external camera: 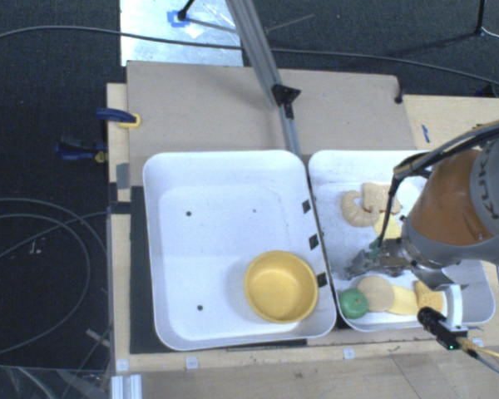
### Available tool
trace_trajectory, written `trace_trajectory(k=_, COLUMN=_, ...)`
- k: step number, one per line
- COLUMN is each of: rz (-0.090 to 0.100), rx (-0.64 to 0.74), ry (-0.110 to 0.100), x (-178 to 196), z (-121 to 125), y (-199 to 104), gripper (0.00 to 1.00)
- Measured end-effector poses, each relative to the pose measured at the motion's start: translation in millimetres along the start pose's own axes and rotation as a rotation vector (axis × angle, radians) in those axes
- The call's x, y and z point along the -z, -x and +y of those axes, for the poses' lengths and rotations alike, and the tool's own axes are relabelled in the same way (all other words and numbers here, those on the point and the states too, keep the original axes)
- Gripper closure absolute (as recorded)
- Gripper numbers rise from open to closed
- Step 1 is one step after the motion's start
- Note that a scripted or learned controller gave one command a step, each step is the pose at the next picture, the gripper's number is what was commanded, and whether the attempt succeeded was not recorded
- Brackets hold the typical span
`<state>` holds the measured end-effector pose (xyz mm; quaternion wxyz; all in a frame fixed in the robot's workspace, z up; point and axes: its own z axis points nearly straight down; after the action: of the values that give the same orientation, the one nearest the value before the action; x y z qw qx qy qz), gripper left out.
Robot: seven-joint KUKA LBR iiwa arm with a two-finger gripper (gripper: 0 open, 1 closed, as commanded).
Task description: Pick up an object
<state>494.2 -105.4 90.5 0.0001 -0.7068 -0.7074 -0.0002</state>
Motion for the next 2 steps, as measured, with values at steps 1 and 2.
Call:
trace_trajectory(k=1, rz=0.000, rx=0.000, ry=0.002, x=10.1, z=0.5, y=0.0, gripper=1.00)
trace_trajectory(k=2, rz=-0.002, rx=0.004, ry=0.005, x=71.6, z=4.7, y=4.3, gripper=1.00)
